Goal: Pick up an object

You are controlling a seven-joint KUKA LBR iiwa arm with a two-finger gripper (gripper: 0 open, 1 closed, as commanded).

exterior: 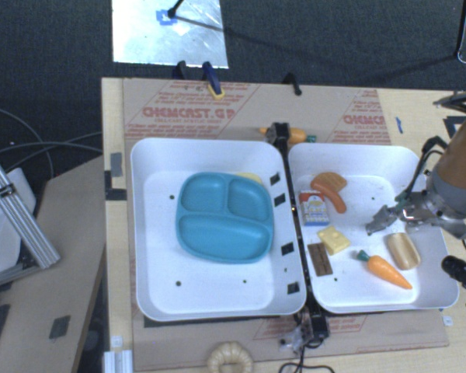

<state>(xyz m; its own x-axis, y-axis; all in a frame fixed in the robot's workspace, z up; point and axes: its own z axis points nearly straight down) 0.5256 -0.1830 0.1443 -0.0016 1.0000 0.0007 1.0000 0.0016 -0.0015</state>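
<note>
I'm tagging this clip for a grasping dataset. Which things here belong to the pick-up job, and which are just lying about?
Part of the job: the hand; in the right bin, the carrot, bread roll, hot dog, cheese wedge, chocolate bar, small carton.

Lying about: blue divided plate in the left bin; blue-handled clamp.

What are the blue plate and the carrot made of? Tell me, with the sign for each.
Blue plate: likely moulded plastic, matte; uniform colour, rounded divided compartments.
Carrot: probably toy plastic or rubber; smooth, even orange body with a small green tip. Too small to be sure.
</note>
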